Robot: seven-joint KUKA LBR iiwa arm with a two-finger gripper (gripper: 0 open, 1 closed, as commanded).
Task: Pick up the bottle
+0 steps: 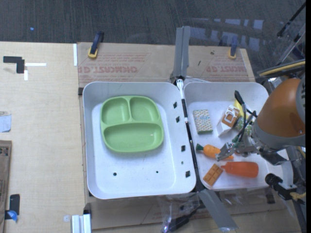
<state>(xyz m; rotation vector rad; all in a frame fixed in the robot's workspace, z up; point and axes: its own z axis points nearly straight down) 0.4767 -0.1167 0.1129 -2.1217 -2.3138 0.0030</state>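
Inspector: While the bottle (240, 169) lies on its side at the near edge of the right bin (214, 92), apart from the gripper (227, 152), you have nothing held.

Operator: Jaw state?

Inspector: I cannot tell; the tips blur over the carrot (210, 151). Bring them back toward the bottle's body, straddle it across its short width, and keep off the orange block (213, 174) beside its neck.

Operator: Farther back?

Inspector: Sponge (202, 121) and small carton (230, 117) sit well apart; no obstruction.
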